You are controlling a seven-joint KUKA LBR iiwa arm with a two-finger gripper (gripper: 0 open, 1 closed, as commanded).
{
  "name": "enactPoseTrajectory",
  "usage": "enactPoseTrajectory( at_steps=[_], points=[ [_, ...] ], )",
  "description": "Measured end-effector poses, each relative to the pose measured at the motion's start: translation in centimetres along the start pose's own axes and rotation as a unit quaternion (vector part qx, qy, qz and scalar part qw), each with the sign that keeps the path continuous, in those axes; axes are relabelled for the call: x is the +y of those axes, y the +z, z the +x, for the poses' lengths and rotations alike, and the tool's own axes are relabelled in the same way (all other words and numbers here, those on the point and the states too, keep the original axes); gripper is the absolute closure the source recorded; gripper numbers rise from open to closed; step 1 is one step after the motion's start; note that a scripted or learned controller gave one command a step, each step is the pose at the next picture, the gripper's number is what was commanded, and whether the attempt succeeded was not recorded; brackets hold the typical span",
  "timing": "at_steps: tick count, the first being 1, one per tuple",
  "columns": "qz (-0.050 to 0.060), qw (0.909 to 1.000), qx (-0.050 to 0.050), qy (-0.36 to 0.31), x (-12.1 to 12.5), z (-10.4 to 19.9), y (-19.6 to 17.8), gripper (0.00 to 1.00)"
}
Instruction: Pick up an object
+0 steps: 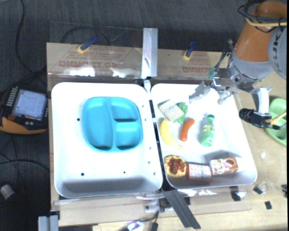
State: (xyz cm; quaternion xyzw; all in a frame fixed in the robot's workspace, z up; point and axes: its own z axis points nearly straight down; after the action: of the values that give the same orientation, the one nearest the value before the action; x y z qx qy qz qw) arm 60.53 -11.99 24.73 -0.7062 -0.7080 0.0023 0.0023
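Gripper point(211, 93) fingers are spreading open over the right bin's point(245, 143) far edge, gripping nothing. Going near to far inside that bin: a small pizza point(175, 165), a red carton point(199, 171) and another carton point(224, 165) are lying along the near wall; a banana point(167, 132), sausage point(186, 129) and green bottle point(207, 130) are sitting mid-bin; a checkered packet point(171, 110) is resting farther back. A blue tray point(113, 122) is occupying the left bin point(67, 177).
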Motion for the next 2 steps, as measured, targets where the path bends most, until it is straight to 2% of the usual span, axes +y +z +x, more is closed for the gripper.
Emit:
enactPoseTrajectory(
  at_steps=[1,2],
  points=[
    [0.000,0.9976,0.000,-0.069,-2.48,1.94,15.29,0.00],
    [0.003,0.9977,0.001,-0.068,-2.57,1.93,14.73,1.00]
  ],
)
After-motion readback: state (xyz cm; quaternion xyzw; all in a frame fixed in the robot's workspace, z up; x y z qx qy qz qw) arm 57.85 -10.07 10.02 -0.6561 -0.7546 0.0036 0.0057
